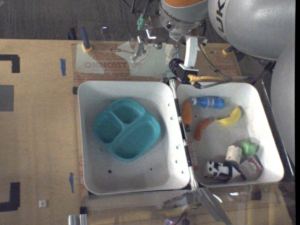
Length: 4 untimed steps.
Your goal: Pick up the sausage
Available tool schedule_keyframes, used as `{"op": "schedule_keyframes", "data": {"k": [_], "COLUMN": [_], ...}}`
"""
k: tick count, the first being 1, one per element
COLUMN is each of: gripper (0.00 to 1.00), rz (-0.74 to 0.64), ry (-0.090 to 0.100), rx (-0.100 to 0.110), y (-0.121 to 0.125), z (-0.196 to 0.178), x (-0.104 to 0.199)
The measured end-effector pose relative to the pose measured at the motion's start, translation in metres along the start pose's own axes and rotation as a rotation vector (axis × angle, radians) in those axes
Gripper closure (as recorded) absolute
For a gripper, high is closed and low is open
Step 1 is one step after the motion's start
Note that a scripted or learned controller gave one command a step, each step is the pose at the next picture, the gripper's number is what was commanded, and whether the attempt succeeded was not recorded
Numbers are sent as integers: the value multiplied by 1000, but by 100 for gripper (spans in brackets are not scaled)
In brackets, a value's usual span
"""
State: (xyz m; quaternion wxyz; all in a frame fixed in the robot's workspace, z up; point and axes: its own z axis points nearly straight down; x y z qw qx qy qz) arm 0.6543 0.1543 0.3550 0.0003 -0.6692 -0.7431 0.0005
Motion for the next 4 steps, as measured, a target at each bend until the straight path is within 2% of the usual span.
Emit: {"op": "schedule_keyframes", "data": {"k": [1, 2, 3, 4], "gripper": [0, 0, 0, 0], "rz": [291, 601, 853, 1095], "ry": [1, 1, 1, 3], "rx": [1, 2, -1, 0], "y": [9, -12, 7, -11], "z": [86, 161, 191, 189], "x": [-20, -39, -37, 66]}}
